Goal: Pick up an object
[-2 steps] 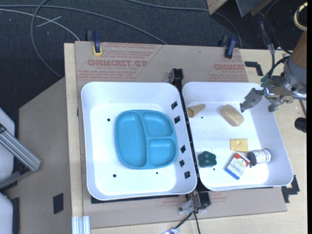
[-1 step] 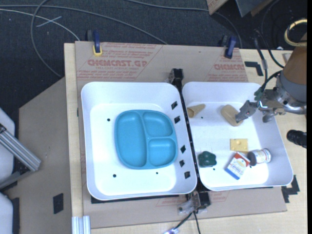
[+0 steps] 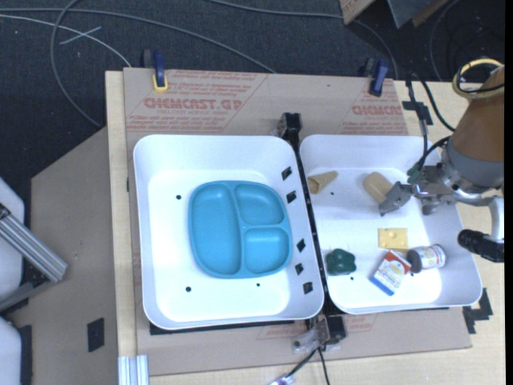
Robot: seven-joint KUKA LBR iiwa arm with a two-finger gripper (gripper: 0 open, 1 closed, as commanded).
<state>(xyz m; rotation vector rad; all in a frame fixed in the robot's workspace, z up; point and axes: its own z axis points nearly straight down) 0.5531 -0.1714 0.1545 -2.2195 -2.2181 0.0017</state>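
Two "CHEMCAST GP" prints (image 3: 192,103) mark the board; tool (image 3: 410,196) grip state unclear.

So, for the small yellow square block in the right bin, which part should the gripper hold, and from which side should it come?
The yellow square block lies flat on the right bin floor, so come straight down from above and close on two opposite straight edges. The far and near edges look best: bare floor borders both, while the red-and-white packet and the small jar sit near its lower right corner. The gripper is just above it.

Divided plate (image 3: 239,228) in left bin (image 3: 152,167); small items in right bin (image 3: 353,147).
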